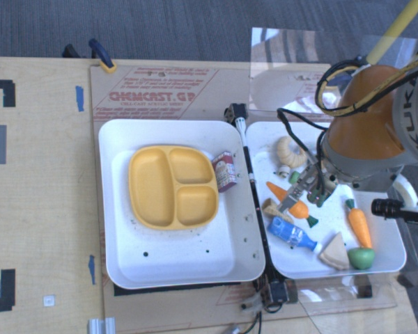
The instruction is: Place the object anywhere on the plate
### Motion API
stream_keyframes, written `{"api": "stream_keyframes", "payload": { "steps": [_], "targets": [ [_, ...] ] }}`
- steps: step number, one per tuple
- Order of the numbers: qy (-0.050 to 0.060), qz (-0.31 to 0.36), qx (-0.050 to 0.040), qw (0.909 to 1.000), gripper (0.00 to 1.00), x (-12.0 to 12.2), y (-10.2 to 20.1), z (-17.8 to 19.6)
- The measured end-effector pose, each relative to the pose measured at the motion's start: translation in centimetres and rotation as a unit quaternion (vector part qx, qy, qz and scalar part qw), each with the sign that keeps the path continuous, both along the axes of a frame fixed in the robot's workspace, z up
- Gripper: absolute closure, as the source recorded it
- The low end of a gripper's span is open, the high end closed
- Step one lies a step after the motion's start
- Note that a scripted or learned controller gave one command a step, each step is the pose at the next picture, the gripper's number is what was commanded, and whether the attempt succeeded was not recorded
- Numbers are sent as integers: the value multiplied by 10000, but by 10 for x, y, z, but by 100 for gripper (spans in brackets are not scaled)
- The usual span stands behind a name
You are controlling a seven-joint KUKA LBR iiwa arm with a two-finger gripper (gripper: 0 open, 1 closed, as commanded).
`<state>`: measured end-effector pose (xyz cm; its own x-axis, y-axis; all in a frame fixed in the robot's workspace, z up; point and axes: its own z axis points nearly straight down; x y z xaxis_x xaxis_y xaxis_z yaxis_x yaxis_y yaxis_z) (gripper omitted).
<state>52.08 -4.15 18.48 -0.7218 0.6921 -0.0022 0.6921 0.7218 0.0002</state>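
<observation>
A yellow divided plate (173, 186) lies in the left bin (125, 256). A small maroon can (225, 171) lies on its side just off the plate's right edge. My gripper (309, 189) hangs low over the middle of the right bin (390, 256), below the grey and orange arm. It is right above a small orange carrot (280, 191) and an orange piece with a green end (302, 211). I cannot make out whether it touches either of them.
The right bin also holds a beige shell-like item (290, 153), a blue bottle (291, 234), a wedge of bread (334, 251), a larger carrot (359, 226) and a green fruit (362, 257). A ridge (253, 193) separates the bins.
</observation>
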Motion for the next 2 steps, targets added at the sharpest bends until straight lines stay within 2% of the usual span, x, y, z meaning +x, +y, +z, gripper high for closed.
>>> {"api": "stream_keyframes", "payload": {
  "steps": [1,2],
  "targets": [
    [-34,-791,18,9969,100,35,64,66],
    [-13,-1719,14,9851,100,63,130,55]
  ]
}}
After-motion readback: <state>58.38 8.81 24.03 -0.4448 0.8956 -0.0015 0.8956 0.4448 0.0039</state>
